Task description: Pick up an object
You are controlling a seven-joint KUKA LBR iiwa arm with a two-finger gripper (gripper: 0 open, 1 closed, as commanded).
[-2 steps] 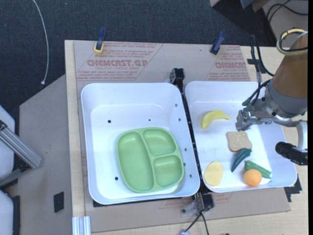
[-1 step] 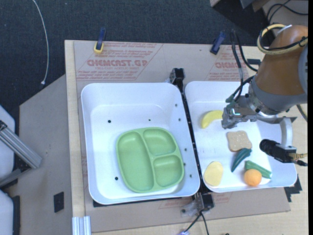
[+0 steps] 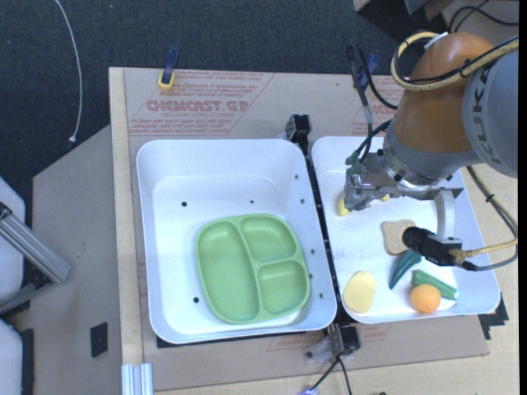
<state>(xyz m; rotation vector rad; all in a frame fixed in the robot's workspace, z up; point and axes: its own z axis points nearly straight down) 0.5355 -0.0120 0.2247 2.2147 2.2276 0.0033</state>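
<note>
Nearest the lens, along the lower frame, both white bins: the left bin [image 3: 156,220] bears a green divided tray [image 3: 247,266]. My arm [image 3: 449,97] enters from upper right over the right bin [image 3: 478,220]. My claw [image 3: 356,197] sits by a small yellow piece [image 3: 340,209]; grip state undeterminable. Lower right lie a pale yellow disc [image 3: 359,291], tan slice [image 3: 395,235], green pepper [image 3: 405,266] and orange ball [image 3: 426,299].

My arm [image 3: 449,97] reaches in from the right, orange band up top, wrist bent down; my gripper [image 3: 358,194] hangs low, pointing downwards
</note>
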